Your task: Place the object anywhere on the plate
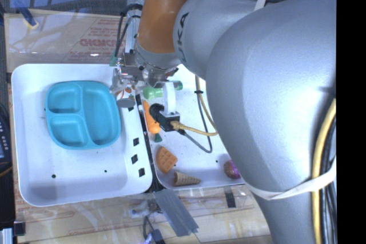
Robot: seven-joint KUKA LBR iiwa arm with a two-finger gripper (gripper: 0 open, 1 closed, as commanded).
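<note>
A blue plate [83,114] with three compartments lies in the left white bin [34,174]. My gripper [127,90] hangs low over the wall between the two bins, just off the plate's right edge. Right beside it in the right bin lie an orange carrot-like piece [152,119] and a small green piece [153,92]. The wrist and its metal parts hide whatever is under the gripper.
The right bin [200,180] also holds a waffle piece [166,159], an ice cream cone [186,179] and a small purple item [231,169]. The big grey arm covers most of that bin. A yellow cable [197,133] loops over it.
</note>
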